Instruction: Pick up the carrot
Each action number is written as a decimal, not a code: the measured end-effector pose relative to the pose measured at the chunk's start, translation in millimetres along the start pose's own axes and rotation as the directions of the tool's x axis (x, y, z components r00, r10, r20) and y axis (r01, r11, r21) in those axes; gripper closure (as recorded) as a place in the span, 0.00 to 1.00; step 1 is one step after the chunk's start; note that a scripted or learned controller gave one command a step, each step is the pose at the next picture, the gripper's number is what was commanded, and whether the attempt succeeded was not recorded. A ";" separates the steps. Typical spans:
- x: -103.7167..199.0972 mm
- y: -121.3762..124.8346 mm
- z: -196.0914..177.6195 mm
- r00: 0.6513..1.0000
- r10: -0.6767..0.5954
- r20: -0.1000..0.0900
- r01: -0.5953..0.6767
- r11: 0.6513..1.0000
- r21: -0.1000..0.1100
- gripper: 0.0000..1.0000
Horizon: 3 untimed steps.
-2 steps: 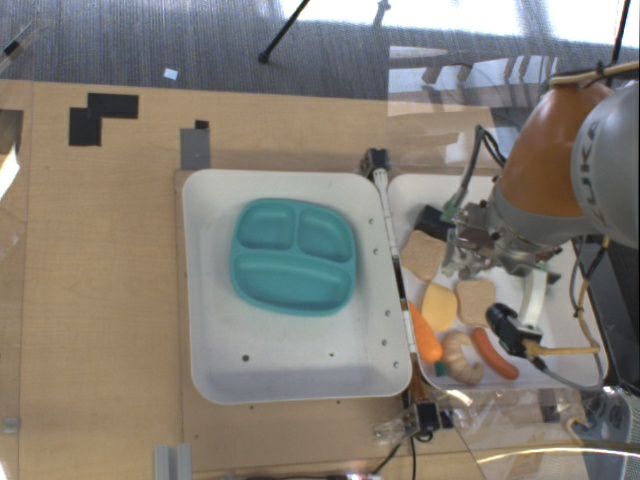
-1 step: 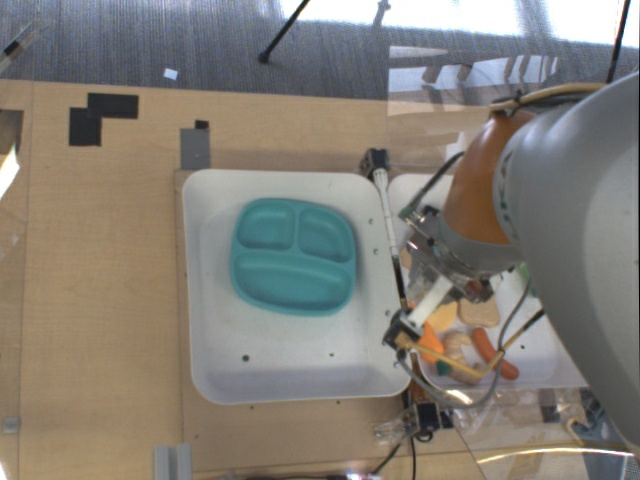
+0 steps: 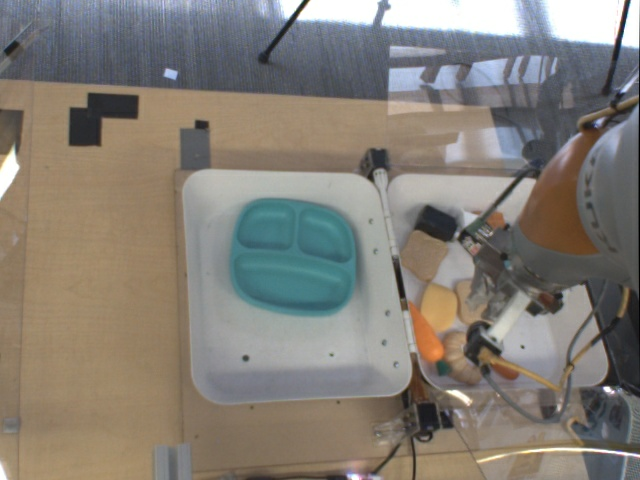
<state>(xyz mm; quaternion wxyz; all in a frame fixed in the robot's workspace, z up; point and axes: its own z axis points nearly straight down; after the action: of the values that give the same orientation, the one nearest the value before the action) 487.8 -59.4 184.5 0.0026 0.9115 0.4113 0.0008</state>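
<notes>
Your left bin (image 3: 300, 360) on the tabletop holds one teal divided plate (image 3: 293, 256). Your right bin (image 3: 408, 206) holds one carrot (image 3: 428, 337), which lies against the bin's left wall toward the view's lower edge. One yellow piece (image 3: 440, 306) touches the carrot's upper side. Above that sit one tan slice (image 3: 424, 255) and one black block (image 3: 436, 222). One beige lump (image 3: 458, 349) lies just right of the carrot. The end effector (image 3: 485, 290) hangs over this bin, right of the yellow piece, and you cannot tell whether it is apart or together.

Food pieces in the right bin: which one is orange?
The carrot, tapered, by the left wall of the right bin. The slice above it is tan, and the chunk beside it is pale yellow.
</notes>
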 end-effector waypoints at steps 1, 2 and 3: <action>39.5 -29.5 0.2 0.994 0.111 -0.005 -0.111 0.994 0.001 1.00; 38.4 -28.7 0.0 0.994 0.111 -0.004 -0.111 0.994 0.001 0.00; 38.4 -28.7 0.0 0.994 0.111 -0.004 -0.111 0.994 0.001 0.00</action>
<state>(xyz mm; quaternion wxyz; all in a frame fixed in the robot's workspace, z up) 491.7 -11.6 184.3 0.0016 0.9330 0.3599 0.0026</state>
